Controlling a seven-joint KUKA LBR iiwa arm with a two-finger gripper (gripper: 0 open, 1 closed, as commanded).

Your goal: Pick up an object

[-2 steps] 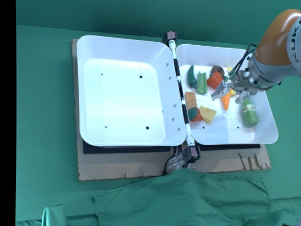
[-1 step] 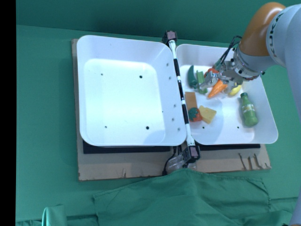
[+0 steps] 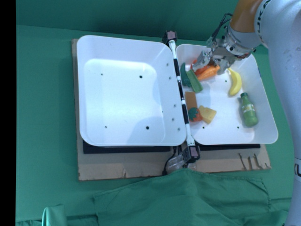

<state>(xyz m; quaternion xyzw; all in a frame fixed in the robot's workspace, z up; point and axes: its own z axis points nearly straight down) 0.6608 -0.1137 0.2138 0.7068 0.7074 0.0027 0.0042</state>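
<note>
From the camera above the bench [image 3: 47, 102], covered in green cloth, two shallow white bins sit side by side on a brown board [image 3: 117, 171]. The left bin [image 3: 94, 46] has bare white floor with a few small dark holes. The right bin [image 3: 263, 126] holds the toys: an orange carrot [image 3: 208, 71] lies near the bin's far left part, with a green vegetable piece [image 3: 193, 80] just beside it toward the divider. A yellow banana [image 3: 234, 82] lies to the right of the carrot, and a green bottle [image 3: 248, 109] lies nearer the right wall, tilted on its side. Near the divider, an orange block [image 3: 190, 99] sits above a red strawberry [image 3: 194, 114] that touches a yellow-orange wedge [image 3: 207, 113]. The grey arm [image 3: 282, 41] reaches in from the right, and its gripper [image 3: 212, 60] is down over the carrot's upper end; whether it is spread or closed, or grips the carrot, cannot be told at this size. Loose green cloth [image 3: 188, 201] bunches at the front edge.
</note>
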